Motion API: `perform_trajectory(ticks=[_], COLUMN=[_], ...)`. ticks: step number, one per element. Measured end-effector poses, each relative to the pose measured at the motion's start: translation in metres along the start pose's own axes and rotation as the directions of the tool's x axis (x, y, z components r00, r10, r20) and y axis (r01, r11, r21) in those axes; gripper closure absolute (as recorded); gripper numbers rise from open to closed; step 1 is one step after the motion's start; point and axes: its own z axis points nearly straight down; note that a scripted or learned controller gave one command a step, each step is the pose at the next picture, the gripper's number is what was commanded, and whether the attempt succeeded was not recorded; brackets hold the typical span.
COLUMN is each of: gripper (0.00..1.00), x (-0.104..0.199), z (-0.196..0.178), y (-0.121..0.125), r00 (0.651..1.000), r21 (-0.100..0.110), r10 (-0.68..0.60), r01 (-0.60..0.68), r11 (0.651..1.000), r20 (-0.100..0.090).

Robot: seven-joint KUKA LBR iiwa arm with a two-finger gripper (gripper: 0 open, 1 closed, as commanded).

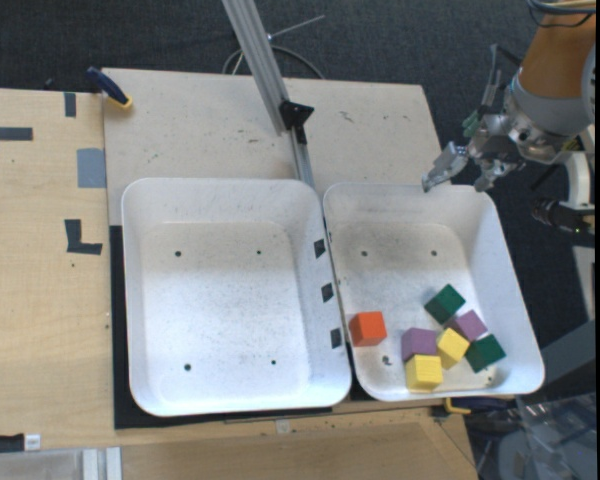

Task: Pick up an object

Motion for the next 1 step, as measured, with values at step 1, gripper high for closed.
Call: perform_trajectory(ticks=[1], gripper=[0.0], x=[-0.0017], z=[0.0774], y=[-0.0551], r00=[1.0], r21=[0.01], r10=[0.003], r01=[-0.003], r11=[1.0], r20=[-0.004])
